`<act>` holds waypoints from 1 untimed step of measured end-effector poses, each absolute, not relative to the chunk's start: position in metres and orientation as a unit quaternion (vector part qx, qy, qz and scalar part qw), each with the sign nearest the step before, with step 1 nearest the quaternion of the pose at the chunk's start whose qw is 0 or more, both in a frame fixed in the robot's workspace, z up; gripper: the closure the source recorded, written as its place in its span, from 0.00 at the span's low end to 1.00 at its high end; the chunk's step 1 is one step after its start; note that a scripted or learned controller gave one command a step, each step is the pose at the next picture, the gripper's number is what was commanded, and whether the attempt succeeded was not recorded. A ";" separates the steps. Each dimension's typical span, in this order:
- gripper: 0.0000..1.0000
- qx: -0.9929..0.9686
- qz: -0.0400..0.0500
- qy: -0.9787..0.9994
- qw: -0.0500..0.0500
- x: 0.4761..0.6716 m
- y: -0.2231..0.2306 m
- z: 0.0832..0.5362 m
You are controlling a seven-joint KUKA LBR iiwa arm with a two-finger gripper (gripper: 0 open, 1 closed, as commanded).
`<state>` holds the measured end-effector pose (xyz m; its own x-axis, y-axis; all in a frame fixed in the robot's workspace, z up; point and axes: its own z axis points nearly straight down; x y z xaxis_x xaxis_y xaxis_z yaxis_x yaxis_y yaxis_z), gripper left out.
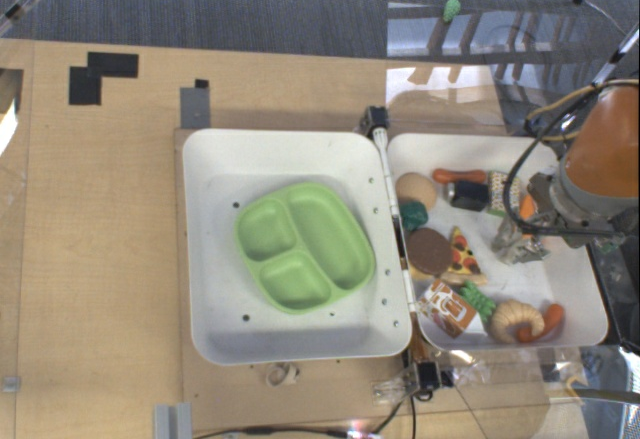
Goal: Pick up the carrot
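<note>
The left bin (205, 257) holds a green divided plate (304, 247) with three compartments, lying near its middle at a slight angle; nothing sits in the compartments.

The right bin (580, 302) is crowded. Along its left side, from the top down, lie a tan rounded item (417, 190), a dark green item (414, 217) and a brown disc (430, 250). Beside the disc rests a pizza slice (462, 255). Below them a small brown and white packet (446, 308) leans against the near wall; its printing is too small to read. A green leafy piece (478, 301) lies just right of it, then a curled tan pastry (516, 320) with an orange-red sausage-like piece (551, 317) touching its right end.

At the top of this bin the carrot (459, 176) lies lengthwise, orange with a darker tip, and a black cylinder (467, 195) sits just below it.

The arm enters from the right, its orange band above the wrist, pointing down into the right bin. The gripper (519, 245) stands over bare bin floor, well apart from the carrot; whether its claw is open or closed I cannot tell.
</note>
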<state>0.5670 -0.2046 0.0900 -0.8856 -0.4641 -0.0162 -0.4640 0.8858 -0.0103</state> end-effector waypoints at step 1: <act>0.00 -0.330 -0.005 0.944 0.009 0.547 -0.205 0.090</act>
<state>0.5466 -0.2053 0.0904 -0.7816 -0.6236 -0.0146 -0.6234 0.7817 -0.0146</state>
